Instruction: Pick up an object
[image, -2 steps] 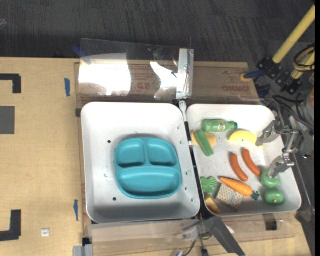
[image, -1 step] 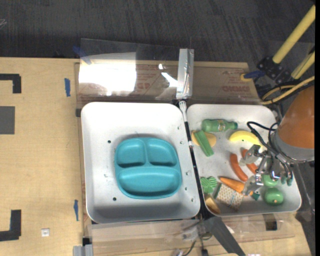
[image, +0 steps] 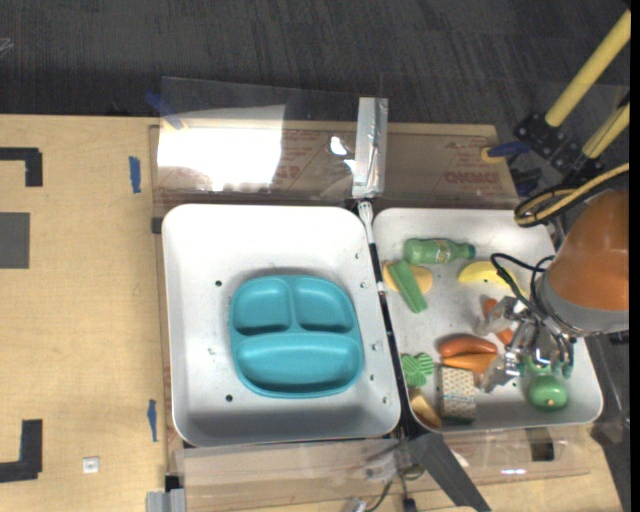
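Teal plastic marked the left bin (image: 190, 260): a divided tray (image: 295, 335) with three compartments lay flat near its middle. The right bin (image: 590, 405) — touching the left one along a shared edge — held a jumble of toy food. A green bottle (image: 437, 250) lay on its side near the far wall, with a yellow banana-like piece (image: 480, 273) just beside it and a green-and-yellow piece (image: 410, 283) a little nearer the divider. Closer to the front sat an orange carrot-shaped piece (image: 468, 348), a small green leafy piece (image: 419, 368), a speckled box (image: 459, 392) and a round green apple (image: 547, 392).

The grey arm with its orange band (image: 596, 262) reached in from the right, and the tool (image: 512, 352) hung low over the right bin, between the carrot-shaped piece and the apple. Whether it was wide, narrow or holding anything could not be told; cables and metal parts blurred together there. The cardboard-coloured tabletop (image: 70, 330) lay bare to the left, with black corner marks.
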